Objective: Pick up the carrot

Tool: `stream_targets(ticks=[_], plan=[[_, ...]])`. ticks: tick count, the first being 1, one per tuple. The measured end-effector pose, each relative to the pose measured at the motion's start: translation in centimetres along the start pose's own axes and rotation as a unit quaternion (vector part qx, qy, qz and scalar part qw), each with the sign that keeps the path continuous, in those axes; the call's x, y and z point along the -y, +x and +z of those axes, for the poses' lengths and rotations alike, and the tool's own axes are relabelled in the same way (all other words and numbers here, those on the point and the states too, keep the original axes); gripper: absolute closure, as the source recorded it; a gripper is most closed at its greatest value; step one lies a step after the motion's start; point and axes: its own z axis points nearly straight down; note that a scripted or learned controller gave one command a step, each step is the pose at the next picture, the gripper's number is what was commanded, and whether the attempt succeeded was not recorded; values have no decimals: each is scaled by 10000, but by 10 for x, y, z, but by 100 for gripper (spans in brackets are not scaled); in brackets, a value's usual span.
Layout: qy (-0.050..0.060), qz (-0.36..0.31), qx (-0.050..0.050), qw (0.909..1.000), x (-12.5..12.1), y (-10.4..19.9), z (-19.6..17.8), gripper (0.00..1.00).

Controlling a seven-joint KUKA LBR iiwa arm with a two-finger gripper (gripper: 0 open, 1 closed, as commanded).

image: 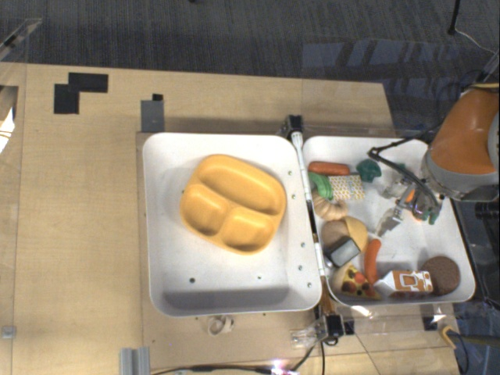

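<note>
The carrot is a short orange stick lying almost upright in the lower middle of the right bin, between a small black box and bare bin floor. My gripper hangs over the middle of the right bin, pointing down and to the left, with its tip just above and to the right of the carrot's upper end. It looks apart from the carrot, and I see nothing held in it. The grey arm with its orange band comes in from the right.
The right bin also holds a red-orange sausage shape, a green item, a teal piece, a brown round disc and an orange-white carton. A large yellow moulded tray lies in the left bin.
</note>
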Motion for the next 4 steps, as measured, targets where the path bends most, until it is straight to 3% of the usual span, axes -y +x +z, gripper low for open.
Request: stream_targets(ticks=[1,2,3,4], plan=[[-1,355,10,9994,-13,-58,-14,0],[-4,-206,5,9998,16,-10,0,0],[-13,-231,66,9997,14,-14,-14,100],[-16,-238,-17,9997,-39,54,-55,100]])
